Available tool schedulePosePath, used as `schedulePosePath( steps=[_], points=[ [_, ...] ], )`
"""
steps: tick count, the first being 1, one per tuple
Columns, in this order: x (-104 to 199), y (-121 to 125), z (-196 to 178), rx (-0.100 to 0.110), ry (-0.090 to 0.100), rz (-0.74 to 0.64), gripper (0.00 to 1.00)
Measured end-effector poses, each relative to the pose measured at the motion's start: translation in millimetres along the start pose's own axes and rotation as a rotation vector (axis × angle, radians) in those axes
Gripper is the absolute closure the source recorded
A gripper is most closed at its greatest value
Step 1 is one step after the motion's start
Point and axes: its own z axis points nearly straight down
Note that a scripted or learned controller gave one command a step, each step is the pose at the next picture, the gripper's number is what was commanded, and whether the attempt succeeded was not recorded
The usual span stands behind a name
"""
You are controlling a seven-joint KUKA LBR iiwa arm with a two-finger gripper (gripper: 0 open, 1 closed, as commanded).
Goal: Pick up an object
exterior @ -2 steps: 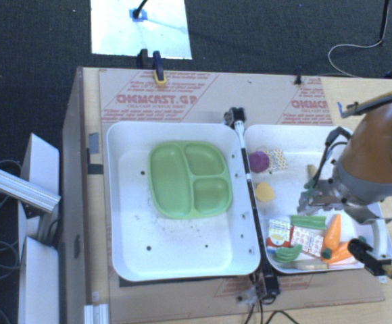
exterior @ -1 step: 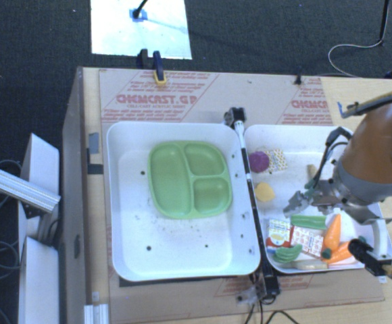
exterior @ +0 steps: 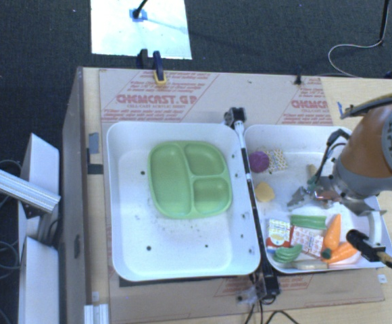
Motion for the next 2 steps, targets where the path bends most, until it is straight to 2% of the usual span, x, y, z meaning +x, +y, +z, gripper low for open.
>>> schedulePosePath(
  steps=[1, 2],
  points=[
    [-35, 82, -1, -0.002, -0.001, -0.003, 0.0],
    [-58, 136, -2, 0.001, 0.002, -0.004, 0.0]
  ],
)
